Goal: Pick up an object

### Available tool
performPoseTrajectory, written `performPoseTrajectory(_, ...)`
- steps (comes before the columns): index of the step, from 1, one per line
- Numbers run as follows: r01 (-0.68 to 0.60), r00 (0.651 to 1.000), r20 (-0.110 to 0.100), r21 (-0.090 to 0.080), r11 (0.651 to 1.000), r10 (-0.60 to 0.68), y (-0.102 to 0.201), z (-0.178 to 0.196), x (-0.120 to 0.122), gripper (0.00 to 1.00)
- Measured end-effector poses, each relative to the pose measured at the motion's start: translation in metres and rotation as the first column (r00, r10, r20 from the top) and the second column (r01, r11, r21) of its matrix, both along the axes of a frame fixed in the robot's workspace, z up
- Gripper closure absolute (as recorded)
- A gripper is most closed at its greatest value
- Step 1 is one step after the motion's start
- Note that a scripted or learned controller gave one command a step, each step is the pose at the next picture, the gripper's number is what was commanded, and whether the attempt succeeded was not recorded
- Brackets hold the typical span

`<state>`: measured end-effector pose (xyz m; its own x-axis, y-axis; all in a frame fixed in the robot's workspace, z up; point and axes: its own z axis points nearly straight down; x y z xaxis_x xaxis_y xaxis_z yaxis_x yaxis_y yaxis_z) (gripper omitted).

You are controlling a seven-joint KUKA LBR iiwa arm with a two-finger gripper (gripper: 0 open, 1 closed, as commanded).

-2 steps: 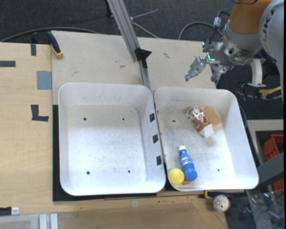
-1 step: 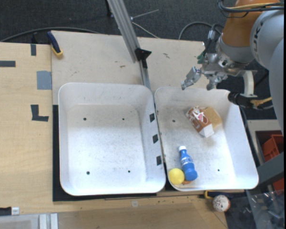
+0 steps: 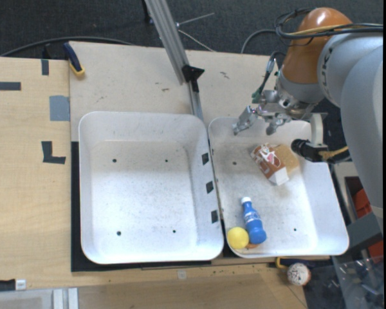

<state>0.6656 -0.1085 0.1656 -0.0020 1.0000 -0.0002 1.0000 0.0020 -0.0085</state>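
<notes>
Tabletop bins: nothing picked yet; the tool [image 3: 257,122] hangs open and empty above the carton [image 3: 272,161], grasp still ahead.

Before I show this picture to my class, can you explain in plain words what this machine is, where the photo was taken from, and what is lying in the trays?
The photo comes from one camera fixed above a workbench, looking down at a slant. The big grey shape with the orange band is a robot arm reaching in from the right. At its tip is a gripper with two fingers, its "hand". The fingers are spread apart above the far end of the right bin and hold nothing.

Two shallow white bins sit side by side. The right bin holds a small red and white carton, a blue bottle with a white cap and a yellow ball. The left bin sits beside it. The arm's job is to pick up one object.
</notes>
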Motion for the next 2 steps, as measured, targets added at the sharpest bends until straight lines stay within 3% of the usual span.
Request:
performPoseTrajectory(1, 0.000, 1.000, 0.002, 0.000, 1.000, 0.000, 0.006, -0.045, -0.001, 0.00)
performPoseTrajectory(2, -0.001, 1.000, 0.006, 0.000, 1.000, 0.001, 0.006, -0.032, 0.000, 1.00)
